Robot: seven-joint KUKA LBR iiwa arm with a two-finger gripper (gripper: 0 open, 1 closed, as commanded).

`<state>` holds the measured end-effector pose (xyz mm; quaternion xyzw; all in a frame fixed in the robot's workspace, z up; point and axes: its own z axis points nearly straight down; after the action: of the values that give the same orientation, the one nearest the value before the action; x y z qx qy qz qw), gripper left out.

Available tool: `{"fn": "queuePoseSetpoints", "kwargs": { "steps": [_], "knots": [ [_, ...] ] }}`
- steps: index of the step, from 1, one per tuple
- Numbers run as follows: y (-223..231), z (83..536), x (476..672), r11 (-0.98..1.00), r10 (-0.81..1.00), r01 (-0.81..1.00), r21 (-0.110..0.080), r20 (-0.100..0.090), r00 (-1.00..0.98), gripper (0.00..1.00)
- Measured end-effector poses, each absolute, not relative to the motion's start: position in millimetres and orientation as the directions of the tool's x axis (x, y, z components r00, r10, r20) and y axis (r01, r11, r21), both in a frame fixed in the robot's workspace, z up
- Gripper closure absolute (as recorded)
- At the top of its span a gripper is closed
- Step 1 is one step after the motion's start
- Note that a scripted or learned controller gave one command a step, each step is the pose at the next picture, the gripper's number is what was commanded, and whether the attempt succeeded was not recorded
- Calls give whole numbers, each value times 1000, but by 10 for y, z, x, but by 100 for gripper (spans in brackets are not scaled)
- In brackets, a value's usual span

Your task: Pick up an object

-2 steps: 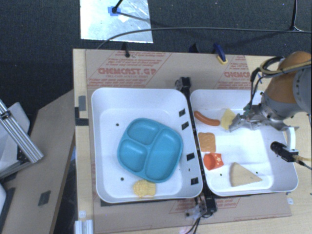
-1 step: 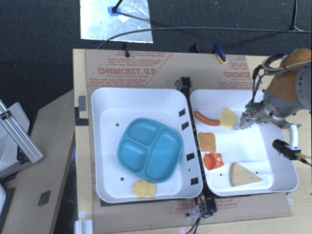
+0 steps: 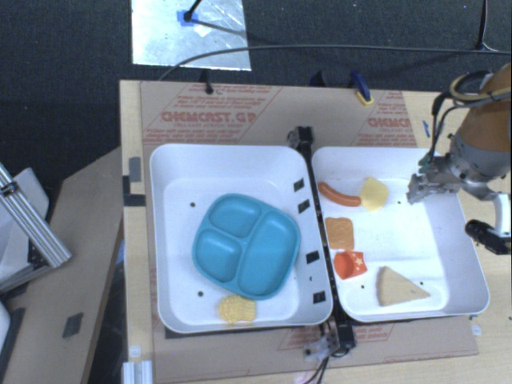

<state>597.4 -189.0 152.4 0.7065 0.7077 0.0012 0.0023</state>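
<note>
1. The things I might lift lie loose on the floor of the right bin (image 3: 472, 290): a sausage (image 3: 339, 194), a pale yellow lump (image 3: 374, 193) just beside its right end, an orange slab (image 3: 340, 232) below them, a red piece (image 3: 350, 264) below that, and a tan wedge (image 3: 400, 288) near the front wall. None is stacked on another, which I judge leaves each one open to a reach from above.
2. My pincer (image 3: 422, 187) hangs over the right bin's back right part, near the yellow lump yet apart from it. Nothing sits between its tips. Whether it is released or clenched I cannot tell; it is too small and dark against the white.
3. Being nearest, the yellow lump or the sausage looks to me the likely target. The two lie so close that I could nudge one while closing on the other.
4. The left bin (image 3: 172, 214) holds a blue divided plate (image 3: 246, 245) tilted across its floor, with a yellow knobbly piece (image 3: 238, 309) at its front edge. Both lie well apart from me.
5. Black clips along the shared wall seem to fasten the bins together, so a push should not shift them.
</note>
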Motion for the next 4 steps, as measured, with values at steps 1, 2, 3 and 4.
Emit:
{"fn": "queuePoseSetpoints", "kwargs": {
  "steps": [1,2,3,4],
  "knots": [
    [-1954,2037,6070,5,1000,1000,8,-3,-5,100],
    [-1899,2490,6090,7,1000,1000,6,-2,-7,100],
    [-1459,2419,6047,9,1000,1000,1,1,-9,100],
    [-928,2296,5897,10,1000,1000,-1,2,-10,100]
  ]
}}
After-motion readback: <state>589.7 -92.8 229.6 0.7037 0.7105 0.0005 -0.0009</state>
